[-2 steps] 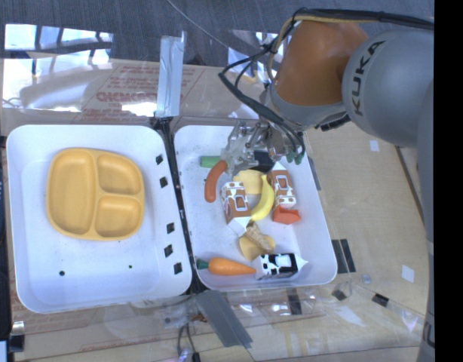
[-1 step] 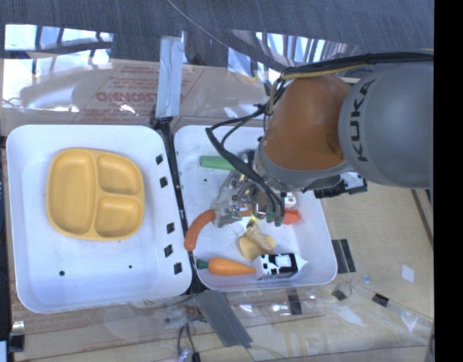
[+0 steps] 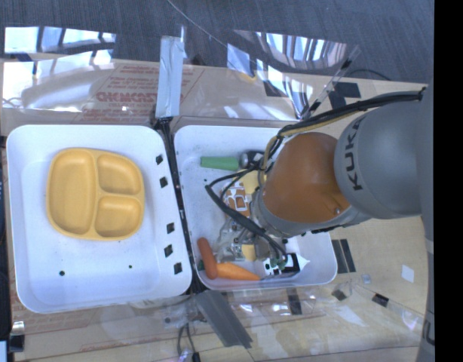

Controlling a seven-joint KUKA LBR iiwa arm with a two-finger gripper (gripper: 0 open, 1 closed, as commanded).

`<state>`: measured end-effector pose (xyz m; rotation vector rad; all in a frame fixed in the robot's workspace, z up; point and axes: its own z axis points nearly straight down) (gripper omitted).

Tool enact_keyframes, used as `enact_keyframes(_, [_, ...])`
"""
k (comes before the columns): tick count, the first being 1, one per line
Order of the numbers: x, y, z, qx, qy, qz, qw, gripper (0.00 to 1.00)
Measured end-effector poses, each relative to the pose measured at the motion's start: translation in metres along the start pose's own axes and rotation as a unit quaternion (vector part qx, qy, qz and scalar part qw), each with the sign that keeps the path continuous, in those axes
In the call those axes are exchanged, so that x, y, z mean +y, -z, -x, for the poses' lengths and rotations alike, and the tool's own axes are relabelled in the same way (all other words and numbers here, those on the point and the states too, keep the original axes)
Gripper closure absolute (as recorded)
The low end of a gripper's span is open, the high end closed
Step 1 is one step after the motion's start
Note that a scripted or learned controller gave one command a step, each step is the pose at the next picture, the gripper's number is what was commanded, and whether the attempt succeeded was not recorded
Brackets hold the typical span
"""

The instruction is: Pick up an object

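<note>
The gripper (image 3: 243, 240) hung low in the right bin (image 3: 188, 202) — grip state impossible to tell — and risked nudging the carrots (image 3: 220, 266) aside, or snagging its cables.

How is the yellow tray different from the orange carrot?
The yellow plastic tray with three compartments is big and wide; the orange toy carrot is small and thin. The tray lies alone in the left white bin; the carrot lies in the right white bin among other things, near the arm. Both rest flat.
</note>
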<state>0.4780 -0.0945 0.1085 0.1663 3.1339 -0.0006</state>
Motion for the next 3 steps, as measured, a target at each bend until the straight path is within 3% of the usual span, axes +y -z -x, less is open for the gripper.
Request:
enact_keyframes(1, [-0.020, -0.013, 0.030, 0.001, -0.119, 0.000, 0.9929, 1.00])
enact_keyframes(2, [0.013, -0.017, 0.103, 0.001, -0.147, 0.000, 0.9891, 1.00])
enact_keyframes(3, [0.005, 0.035, 0.088, -0.001, -0.175, 0.000, 0.9845, 1.00])
